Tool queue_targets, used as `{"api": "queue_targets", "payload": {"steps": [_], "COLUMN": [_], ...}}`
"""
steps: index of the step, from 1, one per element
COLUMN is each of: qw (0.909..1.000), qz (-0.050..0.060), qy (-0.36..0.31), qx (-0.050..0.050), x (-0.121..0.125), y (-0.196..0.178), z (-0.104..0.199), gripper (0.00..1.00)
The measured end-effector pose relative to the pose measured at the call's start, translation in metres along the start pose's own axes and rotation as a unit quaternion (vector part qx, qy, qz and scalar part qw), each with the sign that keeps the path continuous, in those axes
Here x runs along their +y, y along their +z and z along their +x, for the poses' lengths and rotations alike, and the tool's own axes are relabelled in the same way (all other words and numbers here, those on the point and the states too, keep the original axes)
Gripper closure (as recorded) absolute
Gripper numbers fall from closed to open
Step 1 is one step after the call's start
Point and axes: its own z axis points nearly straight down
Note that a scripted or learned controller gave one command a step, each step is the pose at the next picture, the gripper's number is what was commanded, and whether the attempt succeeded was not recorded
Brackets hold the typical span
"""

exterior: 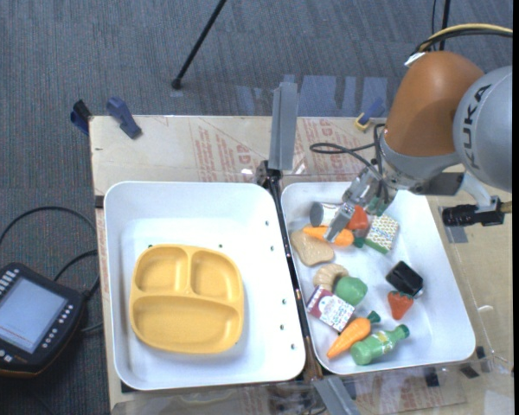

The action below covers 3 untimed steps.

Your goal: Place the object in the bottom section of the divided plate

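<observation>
Even overhead light – soft shadows, white bins (199,199) bright, slightly grainy.

Grey KUKA arm (493,128) showing black lettering on its casing, rounded orange band (428,102) bulging above the wrist, yellow and black cables (454,33) looping overhead, slim metallic gripper (350,210) tapering below.

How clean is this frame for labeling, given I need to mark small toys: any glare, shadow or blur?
Camera view: even, soft lighting; the yellow divided plate is sharp with only a faint shadow at its rim; mild sheen on the right bin wall; the gripper looks slightly soft and overlaps the toys beneath it; the orange carrot reads clearly.
</observation>
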Motion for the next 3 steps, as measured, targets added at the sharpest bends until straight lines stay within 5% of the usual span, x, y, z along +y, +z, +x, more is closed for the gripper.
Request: {"api": "queue_targets", "payload": {"steps": [1,2,3], "qw": [1.0,0.9994,0.9995], "qz": [0.0,-0.002,0.0], "qy": [0.0,-0.033,-0.032], "qx": [0.0,-0.003,0.0], "x": [0.0,-0.01,-0.01], "y": [0.0,-0.087,-0.092], "z": [0.0,0.078,0.078], "gripper": [0.0,0.0,1.0]}}
